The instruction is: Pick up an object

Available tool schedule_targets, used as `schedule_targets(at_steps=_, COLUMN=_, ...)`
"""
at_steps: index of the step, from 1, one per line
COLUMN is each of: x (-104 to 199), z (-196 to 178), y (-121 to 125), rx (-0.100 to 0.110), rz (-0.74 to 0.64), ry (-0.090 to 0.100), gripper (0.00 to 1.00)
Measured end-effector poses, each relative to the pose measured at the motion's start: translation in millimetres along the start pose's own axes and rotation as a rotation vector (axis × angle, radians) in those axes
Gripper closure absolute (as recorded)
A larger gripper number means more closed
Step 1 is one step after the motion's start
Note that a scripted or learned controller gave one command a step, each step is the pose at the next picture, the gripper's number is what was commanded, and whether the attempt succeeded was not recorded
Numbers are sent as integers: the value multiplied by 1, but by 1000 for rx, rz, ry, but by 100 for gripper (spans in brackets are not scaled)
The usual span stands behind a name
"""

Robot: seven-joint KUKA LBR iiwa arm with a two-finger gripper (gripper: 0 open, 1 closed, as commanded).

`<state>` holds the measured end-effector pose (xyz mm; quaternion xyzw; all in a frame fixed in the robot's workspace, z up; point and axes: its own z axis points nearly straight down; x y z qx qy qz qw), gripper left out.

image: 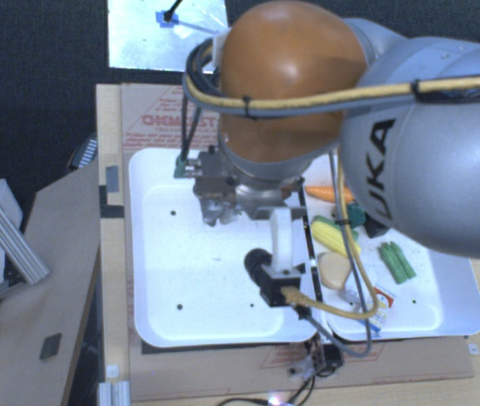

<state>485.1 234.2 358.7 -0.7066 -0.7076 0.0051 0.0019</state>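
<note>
**End effector over the left bin, objects in the right**

Bins number two: both shallow, white, smooth plastic with rounded corners, side by side on a cardboard sheet [151, 117] printed in red that covers the tabletop. The grey arm [426, 150], glossy with a rounded orange band, reaches across them. Its metal end effector [214, 203] hangs above the far part of the left bin [172, 299], whose floor is speckled with a few dark dots. Whether it is wide or narrow cannot be told, and nothing shows in its grasp.

The things to pick lie in the right bin [447, 311], five that can be counted:
- one tapered orange carrot [328, 194] at the far side
- one small dark green piece [356, 216] just beside it
- one bumpy yellow corn cob [333, 237], lying at a slant
- one flat round tan disc [334, 271] touching the cob's near end
- one ridged bright green piece [397, 260], apart to the right
</note>
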Motion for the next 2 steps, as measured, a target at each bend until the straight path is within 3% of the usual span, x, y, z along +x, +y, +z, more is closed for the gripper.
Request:
schedule_targets(at_steps=1, x=-60, z=7, y=2, rx=-10, rz=6, ry=3, gripper=100)
schedule_targets(at_steps=2, x=-5, z=56, y=8, rx=-7, rz=-6, ry=5, gripper=100)
